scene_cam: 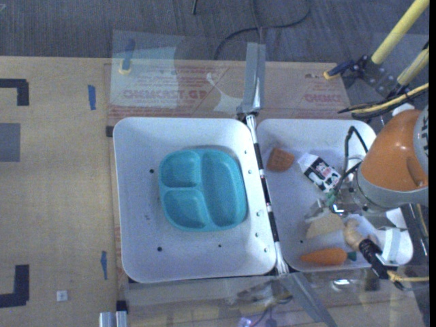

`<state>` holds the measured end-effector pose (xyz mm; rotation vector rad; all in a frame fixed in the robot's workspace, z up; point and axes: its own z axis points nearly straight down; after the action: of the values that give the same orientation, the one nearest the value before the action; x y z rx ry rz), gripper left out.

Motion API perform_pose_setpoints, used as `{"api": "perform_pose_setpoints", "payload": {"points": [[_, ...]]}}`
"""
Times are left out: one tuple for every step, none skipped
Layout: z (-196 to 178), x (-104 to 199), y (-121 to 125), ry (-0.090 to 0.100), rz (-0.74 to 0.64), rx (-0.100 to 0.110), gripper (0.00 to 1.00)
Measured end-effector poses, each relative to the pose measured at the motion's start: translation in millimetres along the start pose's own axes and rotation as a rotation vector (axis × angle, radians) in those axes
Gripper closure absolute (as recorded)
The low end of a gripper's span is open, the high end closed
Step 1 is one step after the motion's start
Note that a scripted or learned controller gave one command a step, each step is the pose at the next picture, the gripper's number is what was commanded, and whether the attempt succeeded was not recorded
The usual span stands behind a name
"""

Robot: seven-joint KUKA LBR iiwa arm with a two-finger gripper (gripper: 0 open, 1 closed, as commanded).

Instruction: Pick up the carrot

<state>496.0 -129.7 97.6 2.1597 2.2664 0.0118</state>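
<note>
An orange carrot [325,255] with a green stem end lies near the front edge of the right bin [286,203]. My gripper [334,205] hangs low in that bin, behind the carrot and a little to its right, partly covered by the orange wrist band. It stands just above a pale wedge-shaped piece [322,227], apart from the carrot.
A teal divided plate [203,189] sits in the left bin [136,148]. The right bin also holds a brown wedge [279,159] at the back, a white and black packet [320,171], and a small tan piece [352,233] by the carrot's stem.
</note>
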Motion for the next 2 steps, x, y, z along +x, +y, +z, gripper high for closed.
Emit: {"api": "perform_pose_setpoints", "payload": {"points": [[-86.3,80.4,28.5,0.000,0.339,0.015,1.00],[-87.6,122.4,-5.3,0.004,0.070,0.015,1.00]]}}
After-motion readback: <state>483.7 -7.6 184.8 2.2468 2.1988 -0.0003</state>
